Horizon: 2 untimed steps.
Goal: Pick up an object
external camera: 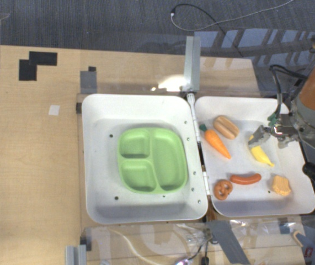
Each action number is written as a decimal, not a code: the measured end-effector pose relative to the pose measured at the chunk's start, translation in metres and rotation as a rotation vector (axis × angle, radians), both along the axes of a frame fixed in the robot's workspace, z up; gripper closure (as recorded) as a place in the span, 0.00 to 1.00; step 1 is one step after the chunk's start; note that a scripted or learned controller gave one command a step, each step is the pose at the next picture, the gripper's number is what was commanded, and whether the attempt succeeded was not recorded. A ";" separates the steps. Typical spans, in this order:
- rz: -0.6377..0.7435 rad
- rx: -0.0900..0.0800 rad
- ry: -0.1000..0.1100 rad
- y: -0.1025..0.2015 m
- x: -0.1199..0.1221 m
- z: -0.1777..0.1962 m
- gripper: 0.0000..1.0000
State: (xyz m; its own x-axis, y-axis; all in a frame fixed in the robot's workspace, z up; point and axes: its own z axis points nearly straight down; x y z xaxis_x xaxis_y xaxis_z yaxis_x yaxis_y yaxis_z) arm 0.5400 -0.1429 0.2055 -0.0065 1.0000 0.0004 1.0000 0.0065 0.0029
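Observation:
The right white bin (240, 106) holds several toy foods: a hot dog bun (226, 127), an orange carrot (218, 143), a yellow banana (262, 156), a red sausage (246, 178), a small pretzel (222, 189) and a tan bread piece (281, 185). My gripper (265, 134) hangs over the right side of this bin, just above the banana's upper end. Its fingers are spread apart and nothing sits between them.
The left white bin (99, 115) carries a green divided plate (151, 160). A grey metal post (192, 62) stands behind the seam between the bins. Black cables (281, 79) trail near the arm at the right.

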 end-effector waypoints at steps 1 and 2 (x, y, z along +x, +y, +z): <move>-0.272 0.001 -0.001 -0.035 0.010 -0.114 0.00; -0.269 0.003 -0.005 -0.034 0.012 -0.102 1.00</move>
